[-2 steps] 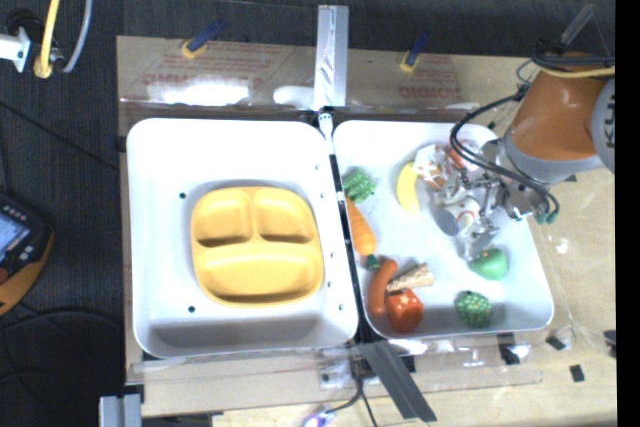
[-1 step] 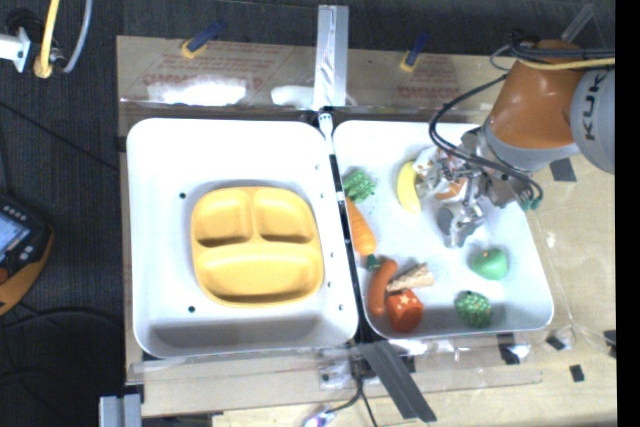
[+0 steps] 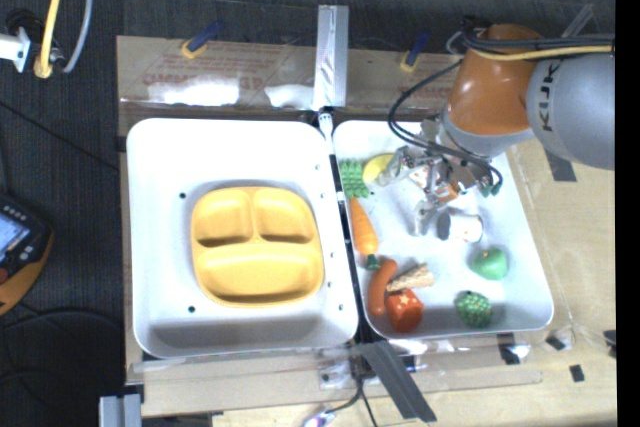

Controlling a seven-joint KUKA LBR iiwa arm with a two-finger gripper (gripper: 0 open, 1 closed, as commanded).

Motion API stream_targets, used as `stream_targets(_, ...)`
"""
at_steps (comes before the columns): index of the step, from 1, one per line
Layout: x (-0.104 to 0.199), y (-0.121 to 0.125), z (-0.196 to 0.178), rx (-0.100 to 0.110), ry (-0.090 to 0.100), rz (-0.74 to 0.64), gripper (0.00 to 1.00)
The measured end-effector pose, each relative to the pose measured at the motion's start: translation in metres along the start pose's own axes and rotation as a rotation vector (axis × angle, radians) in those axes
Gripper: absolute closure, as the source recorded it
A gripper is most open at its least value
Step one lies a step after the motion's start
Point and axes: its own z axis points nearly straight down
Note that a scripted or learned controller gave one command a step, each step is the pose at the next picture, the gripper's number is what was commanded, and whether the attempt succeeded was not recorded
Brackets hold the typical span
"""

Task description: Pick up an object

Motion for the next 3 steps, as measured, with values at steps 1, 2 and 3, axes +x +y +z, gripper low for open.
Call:
stream_targets(1,0.049,-0.005,-0.001,0.001,0.001,-0.090,0.00)
stream_targets(2,0.059,-0.080,-0.079,-0.005,0.006,-0.141,0.00)
stream_targets(3,0.043,-0.048,-0.005,-0.008,0.006,-0.138,0.00)
